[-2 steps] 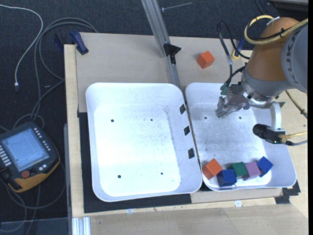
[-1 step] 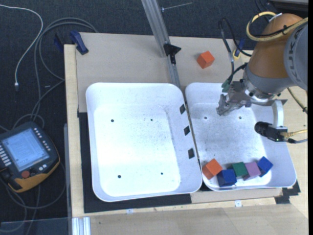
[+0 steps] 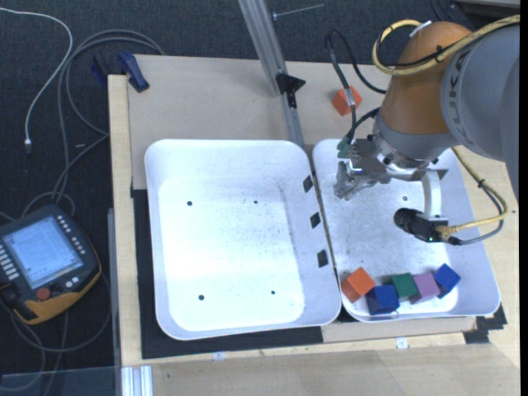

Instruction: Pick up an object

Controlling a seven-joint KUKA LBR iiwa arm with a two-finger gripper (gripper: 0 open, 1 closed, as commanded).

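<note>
Along the near edge of the right bin (image 3: 474,246) lie several small blocks in a row: an orange one (image 3: 358,283), a dark blue one (image 3: 382,299), a green one (image 3: 404,286), a pink-purple one (image 3: 426,285) and a blue one (image 3: 446,278). My gripper (image 3: 353,180) hangs over the far left part of the right bin, well above and behind the blocks. Nothing shows between its fingers.
The left bin (image 3: 165,172) lies beside the right one, with black clips along the shared rim. An orange block (image 3: 343,101) sits on the bench behind the bins. A metal pole (image 3: 264,40) slants up from the back. A black cable plug (image 3: 412,221) hangs over the right bin.
</note>
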